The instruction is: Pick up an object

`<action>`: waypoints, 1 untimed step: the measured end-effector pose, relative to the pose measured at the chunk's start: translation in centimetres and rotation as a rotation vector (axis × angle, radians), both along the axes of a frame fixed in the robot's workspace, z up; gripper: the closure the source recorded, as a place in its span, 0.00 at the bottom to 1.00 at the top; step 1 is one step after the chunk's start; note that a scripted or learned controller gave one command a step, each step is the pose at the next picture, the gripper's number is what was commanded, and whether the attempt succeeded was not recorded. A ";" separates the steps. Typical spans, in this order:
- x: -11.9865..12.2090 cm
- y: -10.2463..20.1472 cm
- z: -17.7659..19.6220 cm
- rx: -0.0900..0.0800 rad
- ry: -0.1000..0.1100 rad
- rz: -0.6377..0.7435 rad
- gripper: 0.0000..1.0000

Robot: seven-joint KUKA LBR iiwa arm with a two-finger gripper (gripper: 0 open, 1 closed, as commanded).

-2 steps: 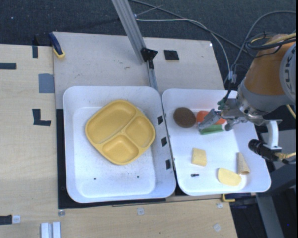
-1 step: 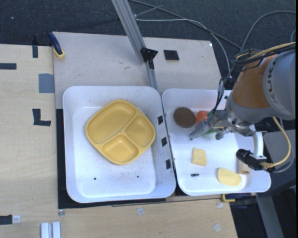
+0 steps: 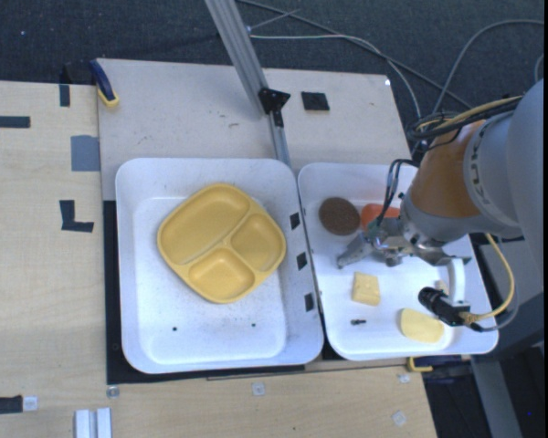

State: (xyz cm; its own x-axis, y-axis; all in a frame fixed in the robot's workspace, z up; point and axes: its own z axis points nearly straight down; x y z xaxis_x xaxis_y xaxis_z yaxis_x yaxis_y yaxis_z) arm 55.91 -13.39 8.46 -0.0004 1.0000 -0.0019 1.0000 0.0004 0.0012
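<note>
Yellow sectioned plate (image 3: 222,241) | brown disc (image 3: 339,215) | pale cube (image 3: 366,289) | fingers (image 3: 358,252) state: cannot tell

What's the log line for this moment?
gripper: right bin, above yellow block | holding: nothing seen | left bin: yellow tray

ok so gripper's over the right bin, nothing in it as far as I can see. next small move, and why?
Probably drop straight down toward the yellow block. The gripper hangs just above it with nothing seen in it, and the block sits apart from the brown disc and the yellow piece, so it looks like the least crowded pick.
</note>
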 end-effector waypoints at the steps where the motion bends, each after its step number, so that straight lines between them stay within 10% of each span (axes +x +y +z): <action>1: 0.2 0.0 1.4 0.000 -0.005 0.001 1.00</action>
